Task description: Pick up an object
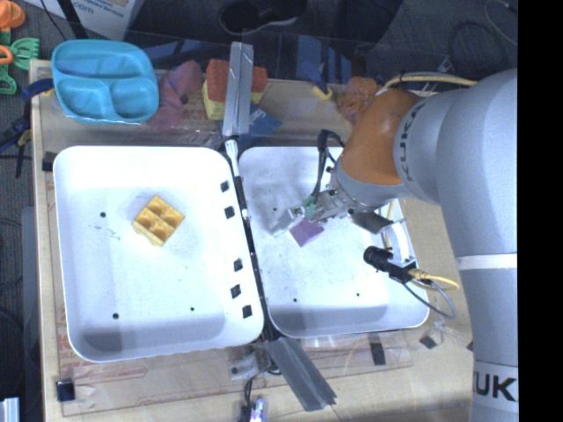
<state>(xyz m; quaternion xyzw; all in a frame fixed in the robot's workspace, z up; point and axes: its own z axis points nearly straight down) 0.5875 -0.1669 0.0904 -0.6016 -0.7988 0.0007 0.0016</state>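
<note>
Grey two-finger gripper (303,216) is working low in the right shallow white bin (290,319), tip right at a small flat purple block (307,231) near bin centre; can't tell whether it's gripping, w/ the view too blurry there. Block is looking light, stiff, thin, prob. best pinched across its short edges. Left white bin (88,323) is holding a yellow waffle-shaped toy (158,220), also light, rigid. Farther back, a blue plastic divided tray (104,81) is sitting behind the bins.
</note>
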